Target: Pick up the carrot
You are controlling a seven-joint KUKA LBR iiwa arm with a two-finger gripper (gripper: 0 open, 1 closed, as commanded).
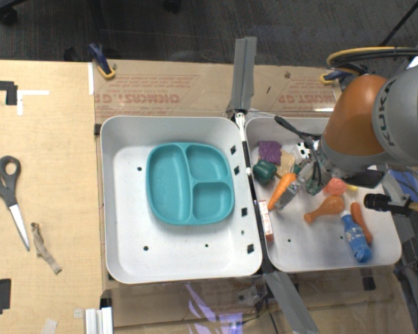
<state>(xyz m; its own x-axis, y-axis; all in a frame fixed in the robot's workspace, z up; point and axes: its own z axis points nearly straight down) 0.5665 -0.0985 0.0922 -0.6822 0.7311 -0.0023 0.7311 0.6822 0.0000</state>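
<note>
The carrot [284, 183] is a small orange piece lying at a slant in the left part of the right bin [313, 256], with a dark green item [265, 171] touching its upper left end. My gripper [291, 193] reaches down from the right and sits right against the carrot's lower right side. The grey and orange wrist [355, 127] hangs above it and hides part of the bin behind it. From this angle I can't make out whether the carrot is held.
The right bin also holds a purple item [269, 149], a cream piece [287, 162], an orange gourd-shaped toy [325, 207], a blue bottle [355, 241] and a red-and-white box [265, 220] by its left wall. A teal divided plate [191, 183] lies in the left bin [125, 256]. Scissors [7, 186] rest on the bench at far left.
</note>
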